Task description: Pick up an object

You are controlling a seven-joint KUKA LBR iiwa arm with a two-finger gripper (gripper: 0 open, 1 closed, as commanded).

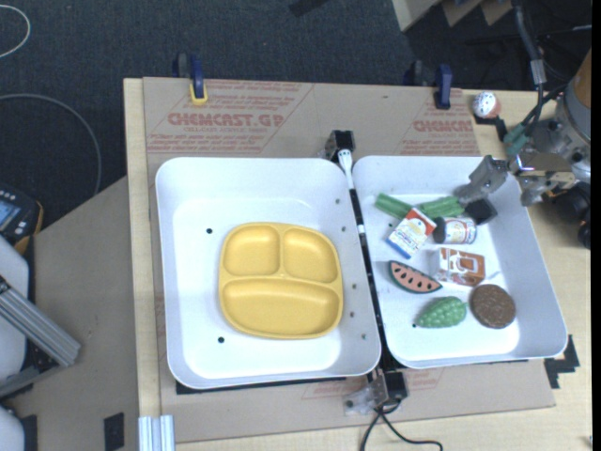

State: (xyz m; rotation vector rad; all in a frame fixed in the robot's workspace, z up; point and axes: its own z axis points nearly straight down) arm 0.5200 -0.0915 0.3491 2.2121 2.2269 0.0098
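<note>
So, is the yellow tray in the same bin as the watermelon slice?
No, the yellow tray lies in the left bin, while the watermelon slice lies in the right bin.

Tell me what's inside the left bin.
A yellow divided plate lies in the left bin, its three compartments bare. Whatever is beneath the plate is covered.

The 2 shallow white bins (178, 252) look like smooth plastic with a faint sheen. In the left one, the yellow 3-compartment plate (280, 280) is smooth, slightly glossy plastic. The brown tabletop board (282, 116) looks like matt paper-faced sheet with red print. In the right bin, the round brown disc (492, 305) has a rough, dull face; the green knobbly toy (441, 313) is bumpy; the watermelon slice (414, 278) looks smooth. The grey hand (485, 182) looks like dull metal.
</note>
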